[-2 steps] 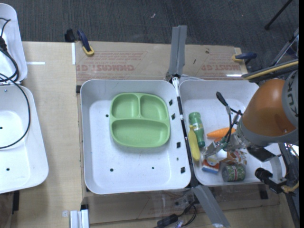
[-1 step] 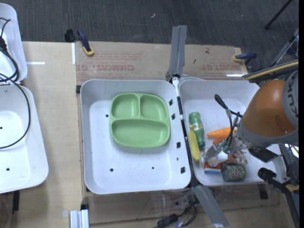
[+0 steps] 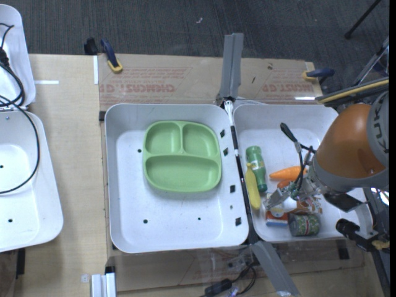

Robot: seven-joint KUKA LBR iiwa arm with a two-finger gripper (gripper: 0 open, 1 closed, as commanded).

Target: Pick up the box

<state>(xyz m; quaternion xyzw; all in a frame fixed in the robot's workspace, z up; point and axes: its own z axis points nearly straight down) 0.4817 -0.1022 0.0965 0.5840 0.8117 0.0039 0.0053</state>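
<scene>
The box (image 3: 277,215) is small and white with orange and blue print. It lies flat near the front of the right bin (image 3: 272,119), between a yellow banana (image 3: 252,189) and a dark green can (image 3: 304,224). My gripper (image 3: 291,197) hangs low over the box's far right corner, down among the clutter. The arm's orange band (image 3: 352,142) and grey wrist hide the bin floor behind it. Nothing is visibly lifted off the floor.
A green bottle (image 3: 256,167) stands by the divider and an orange carrot (image 3: 288,173) lies beside the gripper. A black-handled utensil (image 3: 291,136) lies farther back. The left bin (image 3: 117,184) holds a green divided plate (image 3: 182,156).
</scene>
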